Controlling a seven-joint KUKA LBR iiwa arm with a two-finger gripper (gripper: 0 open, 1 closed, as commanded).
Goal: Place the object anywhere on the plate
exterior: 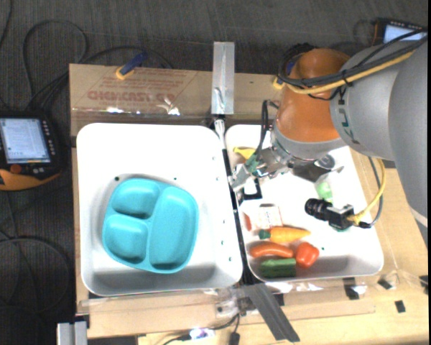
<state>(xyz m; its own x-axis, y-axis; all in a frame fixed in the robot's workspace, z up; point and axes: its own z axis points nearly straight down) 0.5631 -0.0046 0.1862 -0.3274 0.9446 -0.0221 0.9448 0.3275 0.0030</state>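
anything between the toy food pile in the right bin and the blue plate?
Only the two bins' adjoining walls. The toy food pile lies at the right bin's front; the blue three-compartment plastic plate sits in the left white bin, nothing resting on it. The end effector hovers beside that divider.

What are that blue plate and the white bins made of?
The plate looks like moulded plastic: even turquoise colour, rounded compartments, soft satin sheen. The bins also look like plastic, smooth white with rounded corners and faint glare; thin enamelled metal can't be ruled out.
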